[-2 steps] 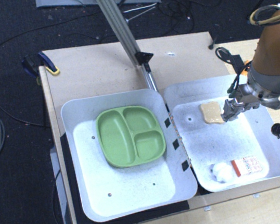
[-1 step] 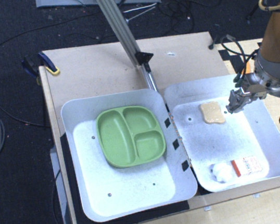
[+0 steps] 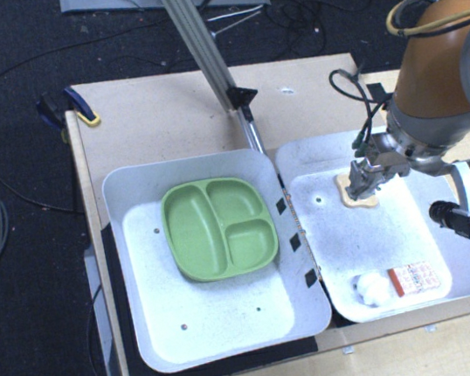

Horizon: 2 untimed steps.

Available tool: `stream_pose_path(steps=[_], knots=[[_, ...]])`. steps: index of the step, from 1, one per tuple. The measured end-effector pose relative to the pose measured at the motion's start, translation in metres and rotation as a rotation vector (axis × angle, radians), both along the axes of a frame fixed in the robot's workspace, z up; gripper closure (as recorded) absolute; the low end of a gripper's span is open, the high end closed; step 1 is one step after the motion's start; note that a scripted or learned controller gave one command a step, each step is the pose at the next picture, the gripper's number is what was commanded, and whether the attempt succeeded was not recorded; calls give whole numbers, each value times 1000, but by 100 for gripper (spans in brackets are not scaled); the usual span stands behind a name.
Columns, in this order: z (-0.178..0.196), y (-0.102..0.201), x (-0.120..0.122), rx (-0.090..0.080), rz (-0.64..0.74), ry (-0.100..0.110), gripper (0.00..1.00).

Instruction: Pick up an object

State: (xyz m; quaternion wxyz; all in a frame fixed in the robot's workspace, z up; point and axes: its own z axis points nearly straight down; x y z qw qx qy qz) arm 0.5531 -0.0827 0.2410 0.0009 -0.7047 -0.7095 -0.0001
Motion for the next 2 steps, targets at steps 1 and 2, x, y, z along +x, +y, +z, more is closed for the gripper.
stream_pose_path(steps=[1,2], knots=[[8,53,6,0,2,-3,100],[14,105,6,0,1,-2,100]])
